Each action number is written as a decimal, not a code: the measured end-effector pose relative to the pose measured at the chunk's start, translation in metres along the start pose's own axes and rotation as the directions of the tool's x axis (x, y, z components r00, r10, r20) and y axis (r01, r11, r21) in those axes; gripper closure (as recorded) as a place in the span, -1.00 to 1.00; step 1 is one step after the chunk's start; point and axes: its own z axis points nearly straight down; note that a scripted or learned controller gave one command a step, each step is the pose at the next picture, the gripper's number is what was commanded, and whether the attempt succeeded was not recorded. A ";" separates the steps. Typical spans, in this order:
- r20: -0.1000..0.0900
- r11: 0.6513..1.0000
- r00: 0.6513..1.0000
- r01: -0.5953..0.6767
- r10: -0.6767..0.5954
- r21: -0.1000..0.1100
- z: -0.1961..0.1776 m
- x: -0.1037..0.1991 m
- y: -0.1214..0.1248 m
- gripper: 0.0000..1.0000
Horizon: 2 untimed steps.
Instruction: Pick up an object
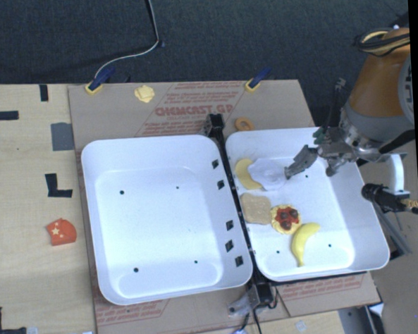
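A small red block with a pale mark (62, 232) was seen on the wooden bench top, far to the left of the two-finger gripper (314, 160), well outside the bins. A small yellow crumpled item (144, 94) lay on the brown cardboard sheet (191, 111), up and well to the left of the gripper. The left shallow white bin (98, 205) was set well left of the gripper, with the black divider clips (230, 225) between it and the right shallow white bin (356, 260).

In the right bin, a pale yellow curved piece (245, 173) was found at the far left wall, left of the gripper. A translucent white crumpled object (269, 173) lay just beside the dark fingertip on its left; contact could not be judged. A tan square slab like toast (256, 208) was placed below and left of the gripper. A small round pastry topped with red berries (285, 219) touched the slab's right edge, below the gripper. A yellow plastic banana (303, 242) lay further below.

The gripper was held above the upper right part of the bin, and nothing was seen between its fingers; whether they were apart or together could not be told. The grey arm with orange band (380, 82) was seen to the gripper's right.
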 end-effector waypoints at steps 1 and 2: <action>0.004 1.000 1.000 -0.004 0.004 0.000 0.082 -0.008 0.054 -1.00; 0.001 1.000 1.000 0.005 -0.005 -0.010 0.034 0.100 0.091 -1.00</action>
